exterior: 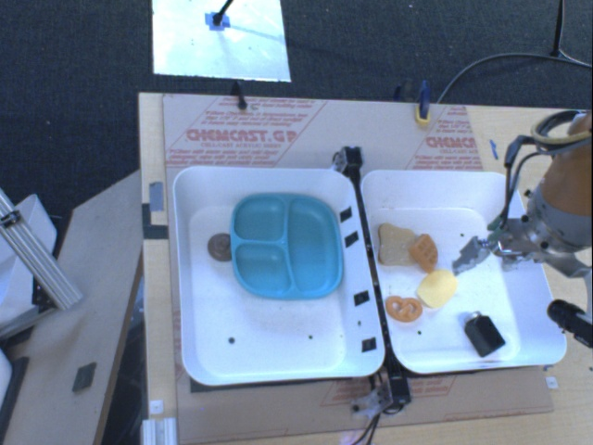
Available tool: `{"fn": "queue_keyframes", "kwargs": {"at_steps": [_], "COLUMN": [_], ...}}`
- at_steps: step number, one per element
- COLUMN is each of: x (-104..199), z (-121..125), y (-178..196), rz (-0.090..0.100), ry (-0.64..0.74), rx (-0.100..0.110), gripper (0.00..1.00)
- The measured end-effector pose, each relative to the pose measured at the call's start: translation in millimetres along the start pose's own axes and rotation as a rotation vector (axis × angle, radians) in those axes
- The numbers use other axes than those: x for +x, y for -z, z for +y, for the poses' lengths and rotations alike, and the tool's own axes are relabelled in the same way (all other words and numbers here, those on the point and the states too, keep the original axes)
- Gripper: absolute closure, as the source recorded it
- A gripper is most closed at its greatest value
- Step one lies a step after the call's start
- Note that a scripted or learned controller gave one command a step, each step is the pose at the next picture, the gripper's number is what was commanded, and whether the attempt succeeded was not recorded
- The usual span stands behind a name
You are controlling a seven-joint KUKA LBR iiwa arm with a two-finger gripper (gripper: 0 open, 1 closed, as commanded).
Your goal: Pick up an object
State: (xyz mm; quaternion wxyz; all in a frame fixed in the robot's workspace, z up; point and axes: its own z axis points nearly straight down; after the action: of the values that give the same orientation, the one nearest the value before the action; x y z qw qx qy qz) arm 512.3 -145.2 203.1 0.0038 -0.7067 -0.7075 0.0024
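The right bin (528, 213) holds a tan bread slice (396, 243), an orange ridged piece (425, 251) against it, a yellow round piece (437, 289), a small pretzel (403, 309) and a black block (484, 333). My gripper (466, 255) hangs over this bin, just above and right of the yellow piece and right of the orange piece. The grey arm (565, 207) reaches in from the right. I see nothing held in the gripper.
The left bin (199, 188) carries a blue divided plate (283, 246) and a small brown disc (220, 247) at its left side. A black divider strip (363, 258) runs between the bins. Cables (519, 151) loop near the arm.
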Motion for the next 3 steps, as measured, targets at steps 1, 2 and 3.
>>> {"fn": "queue_keyframes", "kwargs": {"at_steps": [1, 2, 3], "x": [0.1, 1.9, -2.5], "z": [2.6, 4.4, 12.4], "y": [4.9, -57.8, -114.9], "rz": [-0.002, -0.001, -0.001], "ry": [0.002, 0.000, -0.001], "rx": [-0.011, -0.005, -0.005], "gripper": [0.00, 0.00, 0.00]}}
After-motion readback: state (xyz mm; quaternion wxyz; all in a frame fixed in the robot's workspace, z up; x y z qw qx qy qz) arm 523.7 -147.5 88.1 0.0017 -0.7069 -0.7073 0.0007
